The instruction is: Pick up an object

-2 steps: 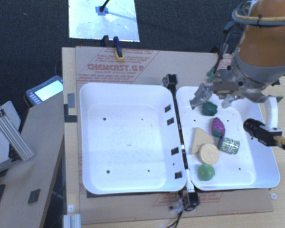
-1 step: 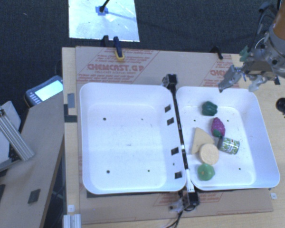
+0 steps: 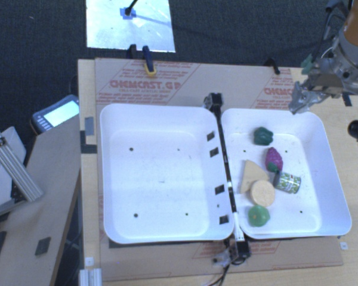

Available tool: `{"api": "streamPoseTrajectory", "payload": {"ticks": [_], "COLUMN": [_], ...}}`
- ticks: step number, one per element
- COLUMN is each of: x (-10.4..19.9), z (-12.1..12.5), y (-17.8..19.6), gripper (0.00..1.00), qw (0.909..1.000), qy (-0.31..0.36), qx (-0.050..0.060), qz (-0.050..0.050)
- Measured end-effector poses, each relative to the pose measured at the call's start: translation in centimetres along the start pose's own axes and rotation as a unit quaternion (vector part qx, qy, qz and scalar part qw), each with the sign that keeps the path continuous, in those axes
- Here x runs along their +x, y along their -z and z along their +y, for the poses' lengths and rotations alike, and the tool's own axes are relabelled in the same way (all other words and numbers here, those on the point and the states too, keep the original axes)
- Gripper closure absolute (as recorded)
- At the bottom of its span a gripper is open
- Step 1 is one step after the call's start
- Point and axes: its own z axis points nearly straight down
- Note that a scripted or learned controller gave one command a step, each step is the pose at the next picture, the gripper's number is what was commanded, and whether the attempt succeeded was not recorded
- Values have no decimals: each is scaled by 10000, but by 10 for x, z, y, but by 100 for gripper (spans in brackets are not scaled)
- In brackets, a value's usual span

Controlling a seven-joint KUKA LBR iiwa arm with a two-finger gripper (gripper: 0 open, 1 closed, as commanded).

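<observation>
Camera view looks down at a slant on the surface (image 3: 185, 79), a pale board printed with reddish lettering, which carries two shallow white bins side by side. The left bin (image 3: 161, 171) fills the middle of the frame; the right bin (image 3: 313, 159) sits against it, with a dark strip of clips running along the seam between them.

The arm (image 3: 355, 34) enters at the upper right of the frame and is cut off by the top and right edges, so just its grey wrist and part of the orange band are seen. Its hand (image 3: 299, 105) hangs over the far rim of the right bin, near that bin's upper corner. The fingers are small and merge with the rim behind them, so I cannot tell whether they are spread or closed; nothing is seen between them.

The objects lie in a loose cluster in the right bin, well apart from the hand. A tan wedge (image 3: 252, 173) lies partly under a round tan disc (image 3: 263, 192). Just beside the disc is a small can (image 3: 287, 182) on its side, its label too blurred to read. A purple object (image 3: 274, 158) touches the can. A dark green lump (image 3: 262, 136) lies toward the far side, and a lighter green ball (image 3: 259, 215) lies nearest the lower edge.
</observation>
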Motion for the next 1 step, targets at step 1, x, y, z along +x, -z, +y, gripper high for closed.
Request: {"api": "streamPoseTrajectory", "payload": {"ticks": [1], "x": [51], "z": [-36], "y": [-68], "gripper": [100], "qw": [10000], "qy": [10], "qx": [66], "qz": [16]}}
